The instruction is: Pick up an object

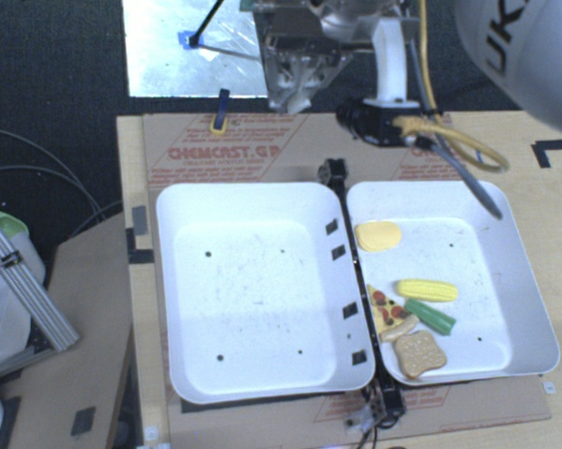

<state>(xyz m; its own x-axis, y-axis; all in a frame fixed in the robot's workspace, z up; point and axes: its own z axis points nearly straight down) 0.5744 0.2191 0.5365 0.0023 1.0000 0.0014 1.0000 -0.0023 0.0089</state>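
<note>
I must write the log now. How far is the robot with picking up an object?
Nothing looks done yet. The hand is raised above the bench, beyond the bins. The yellow corn, green piece, pizza slice, toast and yellow disc all lie in the right bin. Approach, grasp and lift remain.

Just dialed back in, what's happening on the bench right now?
The arm's gripper hangs high above the far edge of the bench, past both bins, with nothing between its fingers. The toy food sits untouched in the right bin: a yellow chip-like piece, a corn cob, a green piece, a pizza slice and a cracker-like toast piece, clustered near the divider. No pick has been made yet.
</note>
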